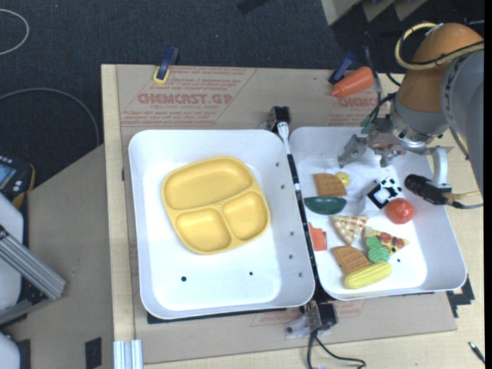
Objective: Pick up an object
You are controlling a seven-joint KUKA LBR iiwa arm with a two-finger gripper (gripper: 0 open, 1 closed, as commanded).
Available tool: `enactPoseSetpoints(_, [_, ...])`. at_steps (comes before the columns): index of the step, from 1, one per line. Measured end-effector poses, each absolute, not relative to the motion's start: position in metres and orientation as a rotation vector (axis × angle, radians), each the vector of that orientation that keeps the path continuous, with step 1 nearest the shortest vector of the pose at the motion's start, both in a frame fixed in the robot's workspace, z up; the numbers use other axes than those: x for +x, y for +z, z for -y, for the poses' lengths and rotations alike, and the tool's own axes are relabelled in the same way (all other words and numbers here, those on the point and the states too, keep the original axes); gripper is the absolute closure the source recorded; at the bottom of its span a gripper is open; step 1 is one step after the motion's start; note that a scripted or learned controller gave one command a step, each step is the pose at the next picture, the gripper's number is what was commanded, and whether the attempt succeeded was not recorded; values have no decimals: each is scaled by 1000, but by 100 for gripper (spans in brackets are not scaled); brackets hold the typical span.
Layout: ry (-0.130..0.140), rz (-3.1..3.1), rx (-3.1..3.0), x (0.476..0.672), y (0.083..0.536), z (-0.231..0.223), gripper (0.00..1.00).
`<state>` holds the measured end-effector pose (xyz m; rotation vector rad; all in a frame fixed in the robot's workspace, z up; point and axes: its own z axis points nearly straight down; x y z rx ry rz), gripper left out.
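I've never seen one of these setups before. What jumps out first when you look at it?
The big yellow divided plate lying alone in the left white bin catches the eye first. Next comes the jumble of toy food in the right bin: a red tomato, a corn cob, a pizza slice. Above them, at the right bin's far end, hangs the grey arm with its orange band and claw.

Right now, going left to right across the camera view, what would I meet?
Yellow tray → green bowl → pizza slice → tomato.
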<state>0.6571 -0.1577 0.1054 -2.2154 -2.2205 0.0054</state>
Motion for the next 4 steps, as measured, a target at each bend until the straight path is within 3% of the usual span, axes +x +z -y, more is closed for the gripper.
enactPoseSetpoints(1, [4,2221,-2216,657,84,157,0])
enactPoseSetpoints(2, [-1,2226,-2219,658,97,157,100])
enactPoseSetpoints(4, [-6,2227,-2227,655,217,162,100])
